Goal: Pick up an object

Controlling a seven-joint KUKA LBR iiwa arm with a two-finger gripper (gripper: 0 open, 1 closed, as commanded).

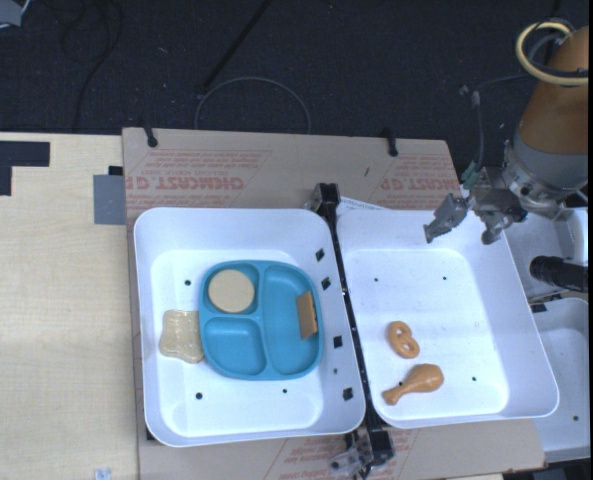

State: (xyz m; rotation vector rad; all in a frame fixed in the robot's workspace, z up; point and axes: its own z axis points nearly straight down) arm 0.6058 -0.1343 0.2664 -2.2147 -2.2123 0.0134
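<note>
I'm hovering the gripper [468, 220], fingers spread and holding nothing, over the right bin's [536, 338] far edge; I'm aiming down squarely over the pretzel [404, 339].

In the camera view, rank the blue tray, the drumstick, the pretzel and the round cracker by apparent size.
1. blue tray
2. drumstick
3. round cracker
4. pretzel
The drumstick and cracker look close; their order is unsure.
</note>
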